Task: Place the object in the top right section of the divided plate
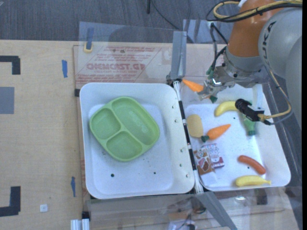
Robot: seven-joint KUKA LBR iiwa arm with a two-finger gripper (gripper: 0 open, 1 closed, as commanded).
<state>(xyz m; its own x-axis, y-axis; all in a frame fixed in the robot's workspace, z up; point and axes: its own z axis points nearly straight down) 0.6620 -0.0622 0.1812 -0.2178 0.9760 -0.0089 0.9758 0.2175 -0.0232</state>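
The green divided plate (123,128) lies in the left bin (144,181), its single large section toward the upper right. My gripper (211,89) hangs over the far left corner of the right bin (273,147), below the orange wrist band. A small orange carrot (193,86) sits right at the gripper's left side, above the bin's corner by the divider. Whether the gripper grips this carrot is hidden by the gripper body.
The right bin holds a yellow banana (225,108), a beige lump (194,125), a second carrot (218,131), a printed packet (209,158), a red sausage (252,164), another banana (252,180) and a green item (250,126). A grey post (178,56) stands behind the bins.
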